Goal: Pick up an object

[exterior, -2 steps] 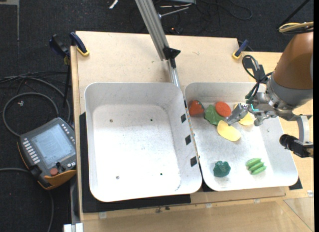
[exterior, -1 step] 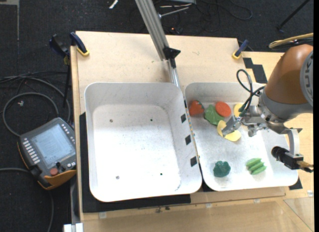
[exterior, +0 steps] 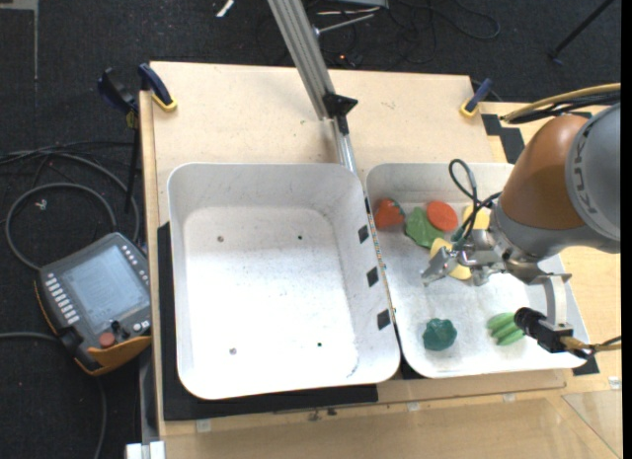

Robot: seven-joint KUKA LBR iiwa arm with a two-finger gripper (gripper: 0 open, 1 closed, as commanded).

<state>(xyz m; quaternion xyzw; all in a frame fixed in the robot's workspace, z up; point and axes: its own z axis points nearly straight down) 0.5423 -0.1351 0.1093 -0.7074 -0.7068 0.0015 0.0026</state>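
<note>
Camera view shows the hand (exterior: 446,262) low in the right bin (exterior: 407,353), beside a yellow piece (exterior: 459,269) among the clustered toys, placed for a pick, though I cannot tell whether it grasps anything; the left bin (exterior: 188,200) waits alongside.

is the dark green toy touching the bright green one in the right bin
Apart. The camera view shows the dark green toy and the bright green toy with a plain strip of white bin floor between them.
</note>
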